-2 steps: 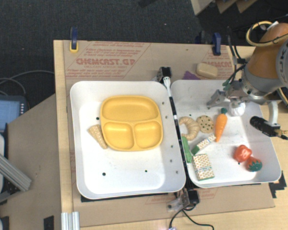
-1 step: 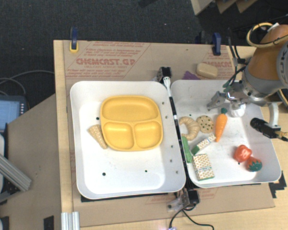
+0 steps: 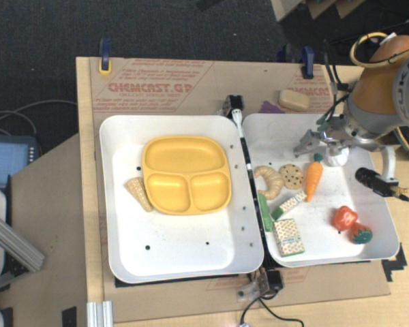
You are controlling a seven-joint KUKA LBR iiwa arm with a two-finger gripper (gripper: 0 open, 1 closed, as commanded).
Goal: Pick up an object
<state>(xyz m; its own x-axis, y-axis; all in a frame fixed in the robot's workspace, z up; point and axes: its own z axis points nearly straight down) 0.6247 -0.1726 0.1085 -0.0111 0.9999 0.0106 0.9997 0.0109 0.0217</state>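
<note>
step: approach, gripper hovers just above toy carrot in right bin
fingers: spread apart, grasping nothing
next: likely descend and straddle the carrot, then clench

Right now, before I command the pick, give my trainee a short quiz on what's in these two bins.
1. True or false: the yellow tray lies in the right bin.
2. What lies nearest the gripper: A carrot, B tomato, C waffle cone?
3. Fill in: the cookie sits between the pretzel and the ____.

Key: 1 false, it lies in the left bin; 2 A; 3 carrot.
</note>
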